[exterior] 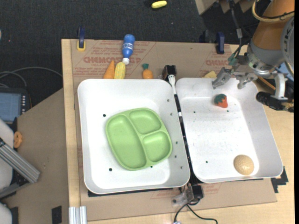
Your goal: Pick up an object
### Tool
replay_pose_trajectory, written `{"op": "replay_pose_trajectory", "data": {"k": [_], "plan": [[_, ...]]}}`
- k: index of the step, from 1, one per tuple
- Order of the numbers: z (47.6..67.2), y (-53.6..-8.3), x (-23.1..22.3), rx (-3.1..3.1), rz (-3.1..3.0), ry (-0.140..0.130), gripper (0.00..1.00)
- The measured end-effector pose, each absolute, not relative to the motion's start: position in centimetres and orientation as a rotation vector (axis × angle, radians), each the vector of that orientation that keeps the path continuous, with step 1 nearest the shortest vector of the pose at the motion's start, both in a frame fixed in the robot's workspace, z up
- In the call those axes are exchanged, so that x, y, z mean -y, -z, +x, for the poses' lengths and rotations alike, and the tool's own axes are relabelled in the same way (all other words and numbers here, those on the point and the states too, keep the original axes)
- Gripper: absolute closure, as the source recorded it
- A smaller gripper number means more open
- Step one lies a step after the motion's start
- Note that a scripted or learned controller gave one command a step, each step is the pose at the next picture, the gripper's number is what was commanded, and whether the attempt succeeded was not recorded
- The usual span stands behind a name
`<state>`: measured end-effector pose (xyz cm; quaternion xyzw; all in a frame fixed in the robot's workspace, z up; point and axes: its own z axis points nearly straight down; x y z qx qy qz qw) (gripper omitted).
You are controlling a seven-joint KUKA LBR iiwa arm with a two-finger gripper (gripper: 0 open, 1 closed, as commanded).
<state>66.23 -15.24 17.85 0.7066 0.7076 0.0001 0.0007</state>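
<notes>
A grey robot arm with an orange band reaches in above the far edge of the right bin (261, 125), one of two shallow white bins sitting side by side on a bench. Its two-finger gripper (232, 80) hangs over that bin's far rim with the two fingers spread apart and nothing between them.

Just in front of the gripper, inside the right bin near its far wall, lies a small red toy strawberry (221, 100) with a green top. It sits apart from the fingers, not touching them. In the near right corner of the same bin rests a round tan ball (243, 164), well apart from the strawberry.

The left bin (88, 125) touches the right bin along their shared edge. A green divided plate (138, 138) with three compartments lies flat in its middle.

Beyond the left bin's far rim, on the bench, sits a row of small toys: a blue and white bottle (127, 48), an ear of yellow corn (120, 70), an orange carrot (109, 71) just beside the corn, and a smaller carrot (147, 72) with a green top.
</notes>
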Motion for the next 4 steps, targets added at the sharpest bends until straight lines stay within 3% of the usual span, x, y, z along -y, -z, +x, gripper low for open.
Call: {"op": "replay_pose_trajectory", "data": {"k": [1, 2, 3, 4], "plan": [[63.2, -7.9, 19.9, -2.222, 2.234, 0.010, 0.00], [66.9, -8.5, 17.2, -2.222, 2.214, -0.004, 0.00], [66.9, -9.7, 17.3, -2.218, 2.212, -0.006, 1.00], [65.9, -17.3, 20.2, -2.212, 2.216, -0.005, 1.00]]}}
